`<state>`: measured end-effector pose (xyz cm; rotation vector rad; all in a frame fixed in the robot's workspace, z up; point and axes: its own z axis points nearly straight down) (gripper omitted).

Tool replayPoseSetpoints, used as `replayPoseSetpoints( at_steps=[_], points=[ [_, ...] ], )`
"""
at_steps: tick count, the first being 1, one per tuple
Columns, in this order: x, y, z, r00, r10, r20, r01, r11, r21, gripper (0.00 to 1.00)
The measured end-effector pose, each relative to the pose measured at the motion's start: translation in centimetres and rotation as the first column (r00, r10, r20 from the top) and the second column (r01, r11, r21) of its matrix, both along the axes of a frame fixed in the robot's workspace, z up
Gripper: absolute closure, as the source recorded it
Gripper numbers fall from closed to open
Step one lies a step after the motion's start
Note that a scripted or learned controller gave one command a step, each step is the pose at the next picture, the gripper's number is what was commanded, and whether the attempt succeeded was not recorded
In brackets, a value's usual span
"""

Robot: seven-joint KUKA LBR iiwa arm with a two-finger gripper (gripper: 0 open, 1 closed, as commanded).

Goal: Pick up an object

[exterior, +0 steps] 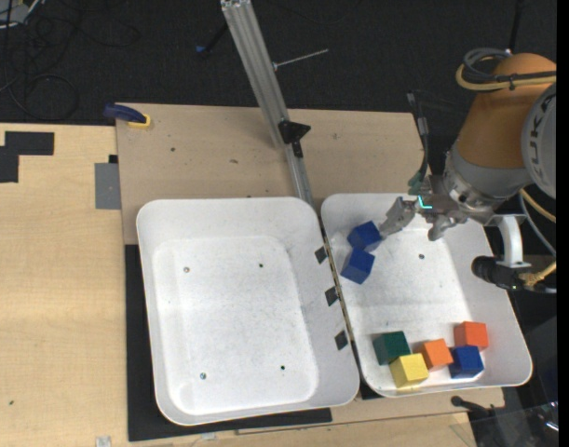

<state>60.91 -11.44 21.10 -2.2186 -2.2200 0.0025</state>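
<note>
Black backdrop lies behind a pale wooden tabletop (60, 277) that carries two white bins side by side. Left bin (233, 310) has a bare speckled floor. Right bin (424, 291) holds two blue blocks near its upper left: one (363, 236) just above the other (357, 265). Along its lower edge sit a green cube (390, 345), yellow cube (410, 369), orange cube (437, 352), small blue cube (467, 360) and red-orange cube (471, 334), close together. Pincer (420, 217) hangs over the right bin's upper part, fingers spread apart, clamping nothing, just right of the upper blue block.
</note>
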Motion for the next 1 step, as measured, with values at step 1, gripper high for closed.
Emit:
replayPoseSetpoints(
  at_steps=[1],
  points=[
    [0.31,-0.65,-6.02,1.0,-0.001,-0.006,0.001,1.0,0.0,0.0]
  ],
)
